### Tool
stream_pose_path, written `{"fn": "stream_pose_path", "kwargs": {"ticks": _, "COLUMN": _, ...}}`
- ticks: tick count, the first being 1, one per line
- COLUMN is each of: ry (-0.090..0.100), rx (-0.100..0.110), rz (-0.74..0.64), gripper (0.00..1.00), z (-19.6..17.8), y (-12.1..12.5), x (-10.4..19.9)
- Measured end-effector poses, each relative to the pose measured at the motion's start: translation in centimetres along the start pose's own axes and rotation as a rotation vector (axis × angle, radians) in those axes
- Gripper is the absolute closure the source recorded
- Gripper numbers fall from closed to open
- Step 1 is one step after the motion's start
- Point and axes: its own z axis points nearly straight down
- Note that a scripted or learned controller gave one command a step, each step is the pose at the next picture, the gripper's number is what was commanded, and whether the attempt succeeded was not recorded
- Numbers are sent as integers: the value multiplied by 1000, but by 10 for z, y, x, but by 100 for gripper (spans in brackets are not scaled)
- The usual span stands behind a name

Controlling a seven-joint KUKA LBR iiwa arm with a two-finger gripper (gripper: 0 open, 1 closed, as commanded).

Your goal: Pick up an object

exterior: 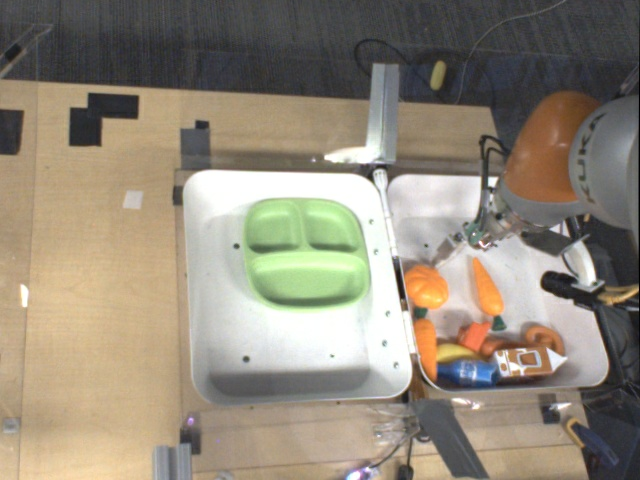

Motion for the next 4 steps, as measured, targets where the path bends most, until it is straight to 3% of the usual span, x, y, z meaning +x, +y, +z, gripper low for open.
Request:
{"fn": "stream_pose_path", "kwargs": {"ticks": 1, "ry": -3, "rx": -1, "rz": -400, "gripper": 0, "z": -1, "y": -41, "x": -16}}
{"fn": "stream_pose_path", "kwargs": {"ticks": 2, "ry": -5, "rx": -7, "rz": -398, "gripper": 100, "z": -14, "y": -37, "x": -15}}
{"fn": "stream_pose_path", "kwargs": {"ticks": 3, "ry": 3, "rx": 4, "rz": -154, "gripper": 100, "z": -139, "y": 26, "x": -7}}
{"fn": "stream_pose_path", "kwargs": {"ticks": 4, "ry": 3, "rx": 4, "rz": -25, "gripper": 100, "z": -127, "y": 69, "x": 39}}
